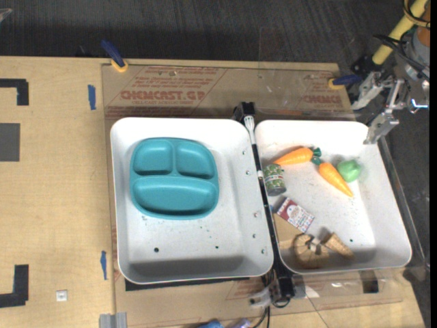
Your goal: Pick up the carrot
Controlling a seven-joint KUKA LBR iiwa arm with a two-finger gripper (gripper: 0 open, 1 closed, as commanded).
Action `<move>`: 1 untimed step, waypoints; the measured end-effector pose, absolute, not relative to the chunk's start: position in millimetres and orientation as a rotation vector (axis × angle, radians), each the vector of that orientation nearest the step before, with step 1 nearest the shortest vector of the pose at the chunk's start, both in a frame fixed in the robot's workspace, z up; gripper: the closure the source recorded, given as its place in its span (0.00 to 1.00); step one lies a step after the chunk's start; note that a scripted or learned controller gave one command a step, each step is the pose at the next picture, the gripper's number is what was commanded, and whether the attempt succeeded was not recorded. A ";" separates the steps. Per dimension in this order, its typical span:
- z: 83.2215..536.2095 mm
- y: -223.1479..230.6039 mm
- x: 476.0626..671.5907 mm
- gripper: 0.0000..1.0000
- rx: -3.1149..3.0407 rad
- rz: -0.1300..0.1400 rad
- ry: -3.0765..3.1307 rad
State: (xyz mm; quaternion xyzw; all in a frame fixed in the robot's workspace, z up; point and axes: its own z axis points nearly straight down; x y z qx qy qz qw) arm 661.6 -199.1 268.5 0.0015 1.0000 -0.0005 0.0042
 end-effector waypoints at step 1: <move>109.3 -133.9 649.7 0.00 -0.055 0.008 3.143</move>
